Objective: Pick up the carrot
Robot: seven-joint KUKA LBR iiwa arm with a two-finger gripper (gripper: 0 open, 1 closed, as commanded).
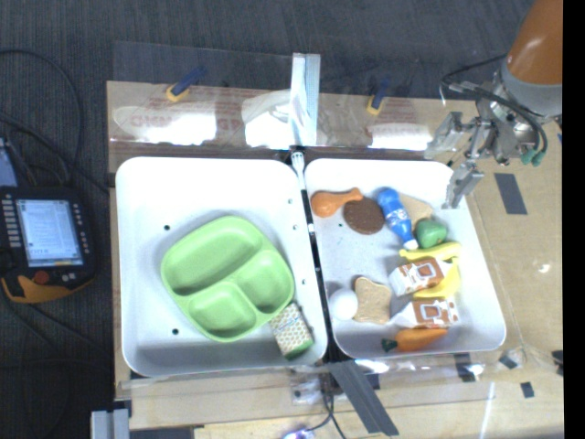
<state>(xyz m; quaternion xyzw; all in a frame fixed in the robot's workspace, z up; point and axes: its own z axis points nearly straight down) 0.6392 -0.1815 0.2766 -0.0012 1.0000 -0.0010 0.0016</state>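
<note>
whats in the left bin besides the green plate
The left bin holds the green divided plate and a small patterned can lying against the plate's near corner. Anything under the plate is covered.

No text, brand or number can be read anywhere. The handheld screen (47, 231) left of the desk shows pale lines too small to make out. The cartons (426, 291) near the right bin's front edge and the small patterned box (292, 330) at the left bin's front edge carry printing, but it is blurred beyond reading.
</note>
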